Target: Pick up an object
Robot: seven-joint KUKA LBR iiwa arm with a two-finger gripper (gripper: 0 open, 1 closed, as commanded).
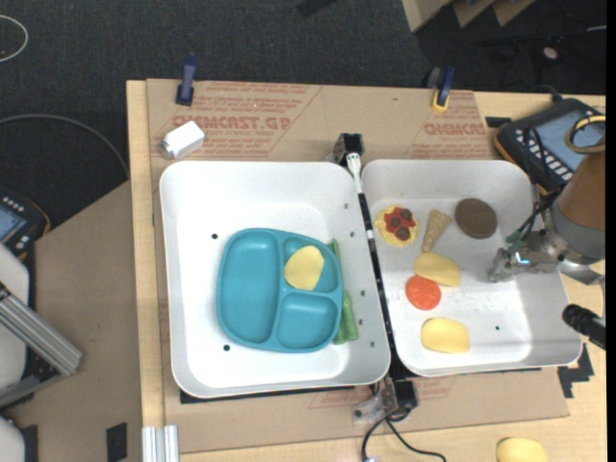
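dark carpet surrounds a pale wooden bench (279, 431) topped with a printed cardboard sheet (289, 114), and two shallow white plastic bins sit on it side by side. nearest the camera in the right bin (500, 340) lies a pale yellow rounded lump (445, 334), with a flat red-orange tomato slice (423, 293) just behind it and a second yellow oblong piece (438, 269) touching that slice. farther back are a small round pizza toy with dark toppings (397, 223), a tan ice-cream cone (435, 227) and a brown round cookie (475, 218). the metal two-finger gripper (505, 264) hangs low over the bin's right side, apart from every toy; whether its fingers are spread cannot be told. the left bin (192, 258) holds a teal divided plastic tray (255, 292) carrying a yellow chip-like piece (304, 268), with a green strip (346, 316) along the tray's right edge.
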